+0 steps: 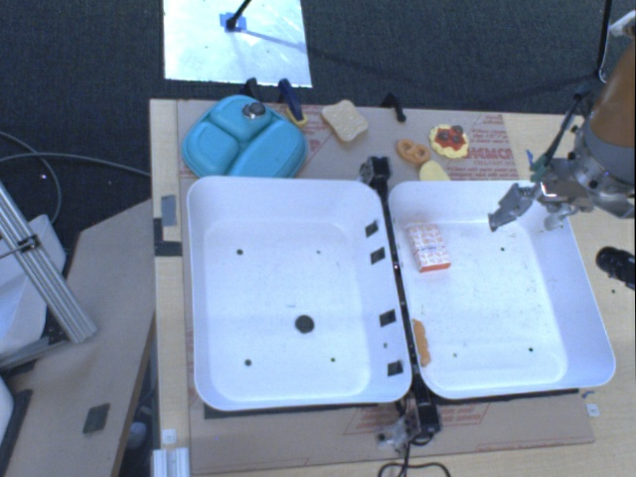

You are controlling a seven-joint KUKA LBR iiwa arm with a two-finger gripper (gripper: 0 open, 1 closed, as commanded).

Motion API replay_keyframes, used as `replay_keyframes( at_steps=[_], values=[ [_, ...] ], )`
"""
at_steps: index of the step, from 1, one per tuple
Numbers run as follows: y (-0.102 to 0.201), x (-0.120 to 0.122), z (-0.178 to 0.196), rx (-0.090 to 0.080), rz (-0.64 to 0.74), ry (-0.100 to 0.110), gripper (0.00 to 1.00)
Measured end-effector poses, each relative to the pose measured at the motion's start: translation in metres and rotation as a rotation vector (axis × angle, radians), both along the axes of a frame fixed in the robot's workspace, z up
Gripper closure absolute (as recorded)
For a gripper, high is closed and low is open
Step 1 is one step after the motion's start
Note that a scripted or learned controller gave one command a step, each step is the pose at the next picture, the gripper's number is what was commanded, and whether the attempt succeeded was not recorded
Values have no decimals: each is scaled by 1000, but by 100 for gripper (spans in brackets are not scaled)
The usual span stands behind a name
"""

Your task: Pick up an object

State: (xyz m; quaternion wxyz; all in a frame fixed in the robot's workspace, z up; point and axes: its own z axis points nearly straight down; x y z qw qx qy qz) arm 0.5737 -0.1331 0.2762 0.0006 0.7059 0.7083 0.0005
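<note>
A small white box with red print lies in the right bin, near its upper left. An orange piece rests against that bin's left wall. A dark round disc sits in the left bin. My gripper hangs over the right bin's upper right part, to the right of the box and apart from it. Its fingers stand open with nothing between them.
Behind the bins lie a blue divided plate, a bread slice, a pretzel, a small tart and a yellow piece. Black clips line the seam between the bins. A metal rail stands at the left.
</note>
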Motion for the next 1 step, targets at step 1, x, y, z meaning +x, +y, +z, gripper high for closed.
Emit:
replay_keyframes(
  at_steps=[1],
  values=[
    [-71,10,-92,-2,-7,5,0]
  ],
)
